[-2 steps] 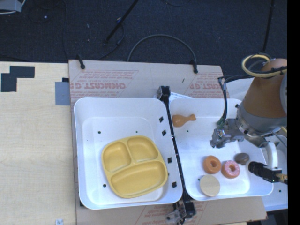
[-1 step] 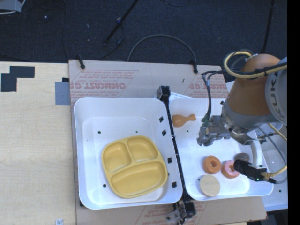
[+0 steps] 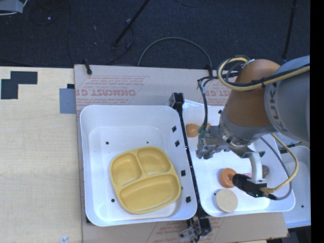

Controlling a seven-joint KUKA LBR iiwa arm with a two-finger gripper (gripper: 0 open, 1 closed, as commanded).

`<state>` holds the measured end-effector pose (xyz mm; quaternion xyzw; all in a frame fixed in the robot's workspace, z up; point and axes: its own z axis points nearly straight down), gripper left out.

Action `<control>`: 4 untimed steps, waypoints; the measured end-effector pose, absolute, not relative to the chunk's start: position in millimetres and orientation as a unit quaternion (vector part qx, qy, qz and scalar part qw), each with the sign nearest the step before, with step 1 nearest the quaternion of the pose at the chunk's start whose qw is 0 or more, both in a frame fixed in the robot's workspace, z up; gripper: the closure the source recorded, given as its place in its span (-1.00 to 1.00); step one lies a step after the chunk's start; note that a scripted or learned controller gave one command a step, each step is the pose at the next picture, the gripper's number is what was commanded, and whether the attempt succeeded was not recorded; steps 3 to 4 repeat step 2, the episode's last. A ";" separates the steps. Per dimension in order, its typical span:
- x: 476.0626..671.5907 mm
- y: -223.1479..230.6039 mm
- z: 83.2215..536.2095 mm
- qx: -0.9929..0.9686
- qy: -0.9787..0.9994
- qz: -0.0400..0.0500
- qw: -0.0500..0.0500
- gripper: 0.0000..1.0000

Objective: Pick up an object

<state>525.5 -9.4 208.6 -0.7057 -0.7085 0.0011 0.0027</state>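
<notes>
In the right bin [image 3: 212, 214], my gripper [image 3: 204, 151] hangs low over the bin's left half, close to the divider between the bins. A small orange ball [image 3: 192, 130] lies just up and left of it, near the bin's left wall. An orange ring-shaped object [image 3: 227, 176] rests on the floor below and right of the gripper. Closer to the front wall lies a round beige disc [image 3: 226, 200]. The arm's grey and orange body [image 3: 253, 105] covers the back right part of this bin.
The left bin [image 3: 96, 135] holds a yellow divided plate [image 3: 146, 179] in its front right part. A raised divider [image 3: 183, 151] runs between the two bins. Cardboard lies beneath both bins, and a wooden bench top [image 3: 35, 161] extends to the left.
</notes>
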 end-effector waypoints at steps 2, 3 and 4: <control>546.1 104.8 223.7 -0.705 -0.709 0.000 0.001 1.00; 546.1 104.8 223.7 -0.705 -0.709 0.000 0.001 1.00; 546.1 104.8 223.7 -0.705 -0.709 0.000 0.001 1.00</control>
